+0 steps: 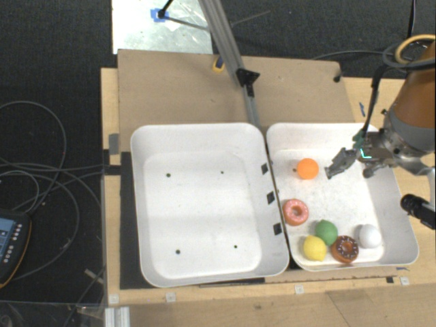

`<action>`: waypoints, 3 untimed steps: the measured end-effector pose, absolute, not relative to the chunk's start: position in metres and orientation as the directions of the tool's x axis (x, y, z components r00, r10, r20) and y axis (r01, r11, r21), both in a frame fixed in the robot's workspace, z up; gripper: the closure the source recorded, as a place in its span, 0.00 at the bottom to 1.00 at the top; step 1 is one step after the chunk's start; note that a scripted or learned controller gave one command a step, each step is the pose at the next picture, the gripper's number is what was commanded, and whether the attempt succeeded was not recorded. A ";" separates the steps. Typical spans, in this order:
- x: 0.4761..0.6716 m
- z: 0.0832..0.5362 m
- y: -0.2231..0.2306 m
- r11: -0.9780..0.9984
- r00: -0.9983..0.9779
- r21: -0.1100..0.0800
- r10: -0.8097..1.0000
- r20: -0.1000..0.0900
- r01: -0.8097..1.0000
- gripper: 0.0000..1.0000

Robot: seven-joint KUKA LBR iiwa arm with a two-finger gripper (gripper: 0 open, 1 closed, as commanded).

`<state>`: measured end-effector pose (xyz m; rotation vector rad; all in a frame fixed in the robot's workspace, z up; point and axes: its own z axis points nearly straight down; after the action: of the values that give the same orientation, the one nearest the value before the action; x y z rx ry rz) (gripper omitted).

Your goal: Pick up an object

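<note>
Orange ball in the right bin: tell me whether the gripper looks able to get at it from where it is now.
Probably yes. The orange ball sits alone in the right bin, apart from the pink donut below it. The gripper hangs just to its right, with nothing between them.

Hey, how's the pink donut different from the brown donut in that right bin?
The pink donut has pink icing and lies alone mid-bin by the left wall; the brown donut has dark chocolate icing and is packed between the green ball and white ball. Both are ring-shaped with a centre hole.
</note>
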<state>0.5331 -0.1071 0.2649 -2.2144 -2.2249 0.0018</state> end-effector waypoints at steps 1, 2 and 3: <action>0.534 0.267 -0.107 0.003 -0.003 0.002 1.000 0.000 1.000 0.00; 0.534 0.223 -0.101 0.001 -0.001 -0.003 1.000 0.001 1.000 0.00; 0.537 0.181 -0.102 0.001 -0.001 -0.003 1.000 0.001 1.000 0.00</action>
<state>0.5369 -0.1016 0.1811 -2.2183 -2.2203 0.0028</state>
